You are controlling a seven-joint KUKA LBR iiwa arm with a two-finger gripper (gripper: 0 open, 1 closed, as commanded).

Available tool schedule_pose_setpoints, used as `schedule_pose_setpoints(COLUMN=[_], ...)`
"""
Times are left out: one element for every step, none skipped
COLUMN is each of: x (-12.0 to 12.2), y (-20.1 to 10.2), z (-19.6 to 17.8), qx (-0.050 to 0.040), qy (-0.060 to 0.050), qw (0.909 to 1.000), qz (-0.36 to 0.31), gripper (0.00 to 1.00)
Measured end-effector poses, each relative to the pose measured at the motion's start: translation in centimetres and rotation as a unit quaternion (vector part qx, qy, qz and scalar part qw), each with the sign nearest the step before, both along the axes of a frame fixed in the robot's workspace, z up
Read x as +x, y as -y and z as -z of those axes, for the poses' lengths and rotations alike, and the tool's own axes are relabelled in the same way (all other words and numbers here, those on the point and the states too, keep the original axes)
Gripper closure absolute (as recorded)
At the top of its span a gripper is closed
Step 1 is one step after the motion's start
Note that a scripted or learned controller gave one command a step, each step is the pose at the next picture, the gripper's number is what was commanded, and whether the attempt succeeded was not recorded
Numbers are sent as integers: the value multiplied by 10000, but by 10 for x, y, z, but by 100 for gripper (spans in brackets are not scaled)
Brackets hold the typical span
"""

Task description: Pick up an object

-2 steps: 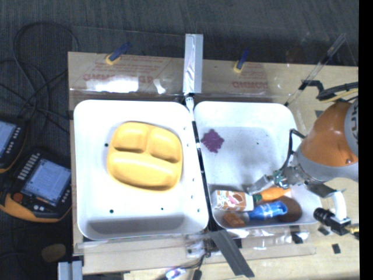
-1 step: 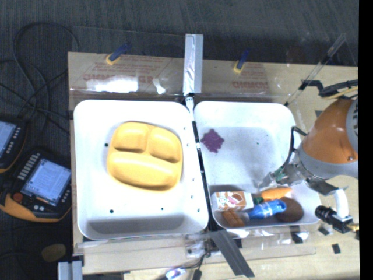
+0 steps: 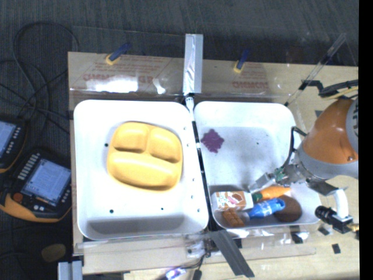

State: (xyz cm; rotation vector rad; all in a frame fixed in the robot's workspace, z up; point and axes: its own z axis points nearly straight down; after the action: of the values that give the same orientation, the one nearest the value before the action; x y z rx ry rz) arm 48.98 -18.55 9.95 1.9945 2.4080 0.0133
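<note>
Camera view puts the gripper (image 3: 278, 178) at lower right, just above a heap of orange carrot-shaped toy (image 3: 273, 192), blue bottle (image 3: 265, 209) and brown lump (image 3: 289, 210); its spread cannot be told; crowding risks a slipped or doubled grab

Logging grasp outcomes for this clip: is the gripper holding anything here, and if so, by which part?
It cannot be told. The gripper sits low in the right bin, right at the orange bottle, but the view does not show whether anything sits between its fingers.
</note>
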Motion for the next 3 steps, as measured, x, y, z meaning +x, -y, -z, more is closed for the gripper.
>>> schedule_pose_setpoints(x=[-6, 37, 38], y=[29, 28, 31], z=[-18, 8, -1], qx=[31, 74, 13], qy=[-96, -52, -8], qw=[9996, 9993, 9993], qz=[270, -365, -360], gripper=[0, 0, 100])
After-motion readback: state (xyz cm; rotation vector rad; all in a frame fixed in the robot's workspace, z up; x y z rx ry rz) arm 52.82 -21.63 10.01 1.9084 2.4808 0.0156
